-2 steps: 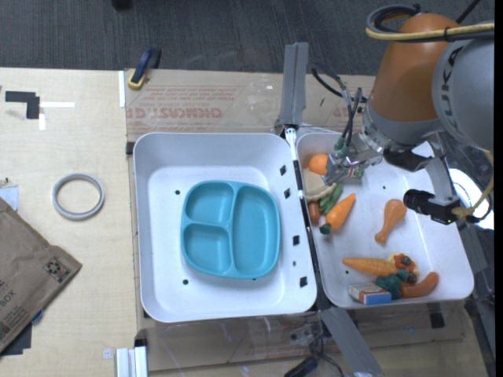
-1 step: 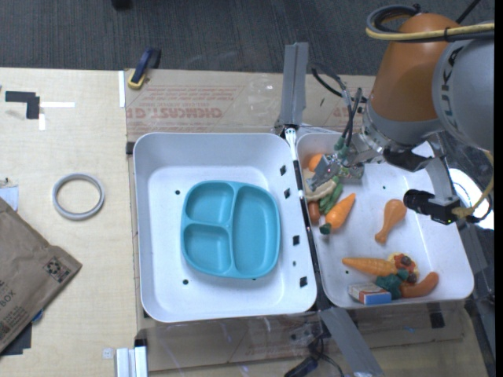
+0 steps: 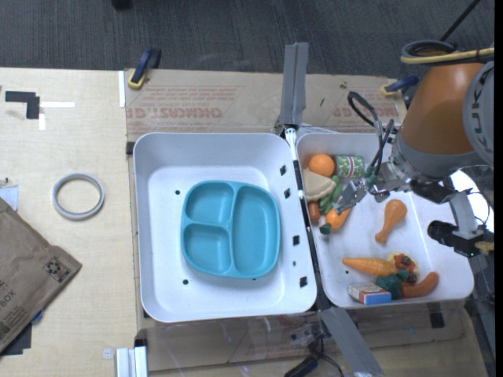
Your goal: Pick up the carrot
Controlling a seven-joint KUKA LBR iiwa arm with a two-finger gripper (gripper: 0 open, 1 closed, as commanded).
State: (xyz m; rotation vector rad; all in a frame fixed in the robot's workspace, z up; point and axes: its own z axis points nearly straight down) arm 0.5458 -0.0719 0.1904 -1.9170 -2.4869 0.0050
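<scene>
Near the right bin's front edge, the carrot, likely light, rigid, wants a mid-body pinch; the gripper's opening I cannot tell.

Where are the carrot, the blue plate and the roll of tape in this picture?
carrot point(image 3: 368, 265): camera view, middle of its orange body.
blue plate point(image 3: 258, 228): camera view, floor of its large right compartment.
roll of tape point(image 3: 61, 203): camera view, left side of the ring.
</scene>
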